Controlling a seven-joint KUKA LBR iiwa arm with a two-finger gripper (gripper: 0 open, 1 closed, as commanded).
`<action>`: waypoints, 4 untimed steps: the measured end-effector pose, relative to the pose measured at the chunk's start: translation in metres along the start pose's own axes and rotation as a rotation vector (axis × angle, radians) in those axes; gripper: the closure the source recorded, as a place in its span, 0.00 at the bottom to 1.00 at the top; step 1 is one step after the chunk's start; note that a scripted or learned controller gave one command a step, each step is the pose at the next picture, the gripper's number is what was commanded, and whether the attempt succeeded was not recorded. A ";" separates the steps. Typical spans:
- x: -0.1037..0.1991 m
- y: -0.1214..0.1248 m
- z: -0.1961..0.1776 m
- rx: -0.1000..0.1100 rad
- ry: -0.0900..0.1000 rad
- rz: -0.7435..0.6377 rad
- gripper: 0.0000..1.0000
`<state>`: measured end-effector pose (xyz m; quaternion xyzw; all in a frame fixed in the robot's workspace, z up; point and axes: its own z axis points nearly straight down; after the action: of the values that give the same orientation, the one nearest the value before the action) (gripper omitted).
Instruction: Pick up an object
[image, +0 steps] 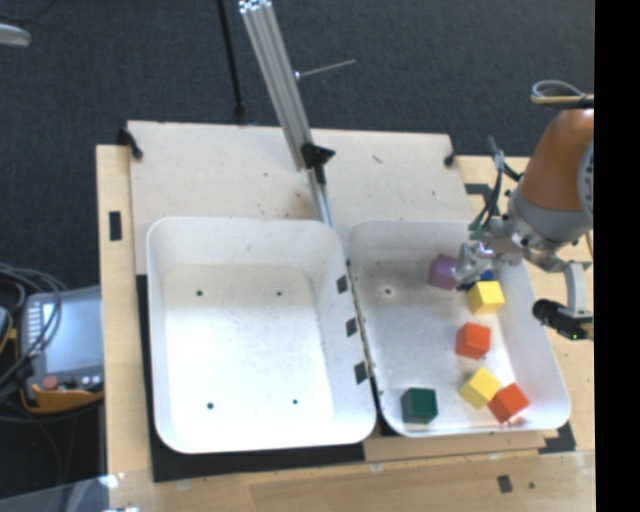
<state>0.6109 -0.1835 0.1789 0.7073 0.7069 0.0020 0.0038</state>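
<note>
Gripper (472, 268) low in right bin (400, 330), touching small purple block (443, 272), grip state unclear

No readable text, label, brand, number or sign anywhere. Small dark marks on the rim between the two bins (352, 325), too small to read as anything. A grey box with a screen (58, 330) at the left edge of the bench, with its face blurred and nothing legible on it.
</note>
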 end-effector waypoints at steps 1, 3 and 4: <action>-0.002 0.002 -0.055 0.000 0.000 -0.003 1.00; 0.043 -0.002 -0.029 0.008 0.002 -0.006 1.00; 0.100 -0.013 -0.042 0.007 0.005 -0.008 1.00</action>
<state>0.5972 -0.0829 0.2208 0.7044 0.7098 0.0013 -0.0002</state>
